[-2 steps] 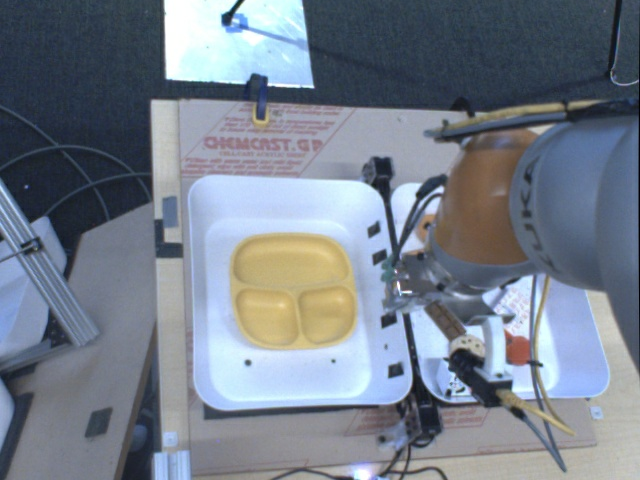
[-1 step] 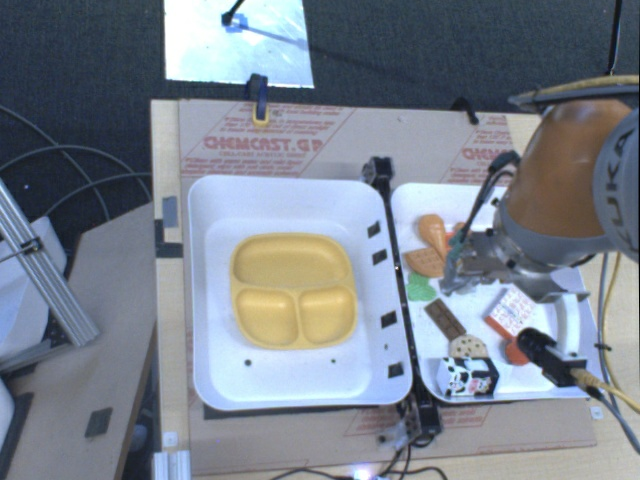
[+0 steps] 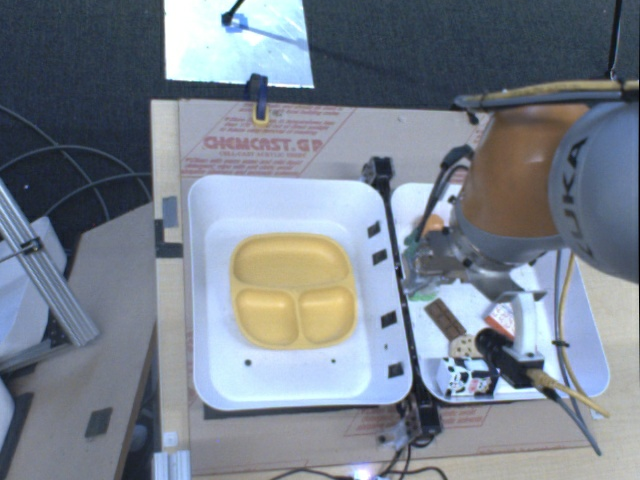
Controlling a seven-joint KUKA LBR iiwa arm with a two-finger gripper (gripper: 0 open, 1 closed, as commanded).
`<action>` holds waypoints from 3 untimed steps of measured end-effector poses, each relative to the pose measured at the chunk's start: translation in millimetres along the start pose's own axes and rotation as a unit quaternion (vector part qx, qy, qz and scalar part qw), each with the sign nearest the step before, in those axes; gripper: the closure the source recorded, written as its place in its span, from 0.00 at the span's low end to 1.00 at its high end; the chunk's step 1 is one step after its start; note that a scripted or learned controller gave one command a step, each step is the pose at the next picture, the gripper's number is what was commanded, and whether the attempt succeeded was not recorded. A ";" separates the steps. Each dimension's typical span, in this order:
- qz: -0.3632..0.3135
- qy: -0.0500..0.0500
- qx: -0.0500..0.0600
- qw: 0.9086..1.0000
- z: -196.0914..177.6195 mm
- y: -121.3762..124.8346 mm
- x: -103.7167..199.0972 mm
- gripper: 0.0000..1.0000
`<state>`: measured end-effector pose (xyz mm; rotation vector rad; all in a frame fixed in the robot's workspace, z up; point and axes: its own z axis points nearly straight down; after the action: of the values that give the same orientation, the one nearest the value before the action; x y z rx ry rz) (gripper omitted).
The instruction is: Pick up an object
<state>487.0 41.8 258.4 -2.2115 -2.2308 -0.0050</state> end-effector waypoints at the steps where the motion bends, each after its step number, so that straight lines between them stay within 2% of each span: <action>1: 0.000 0.000 -0.002 1.000 -57.6 1.0 47.8 1.00; 2: 0.001 0.001 -0.007 1.000 -210.8 1.9 71.4 1.00; 3: 0.006 -0.003 0.004 1.000 -101.1 -0.6 19.1 1.00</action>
<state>486.0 60.7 359.5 -2.2226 -2.2171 0.0106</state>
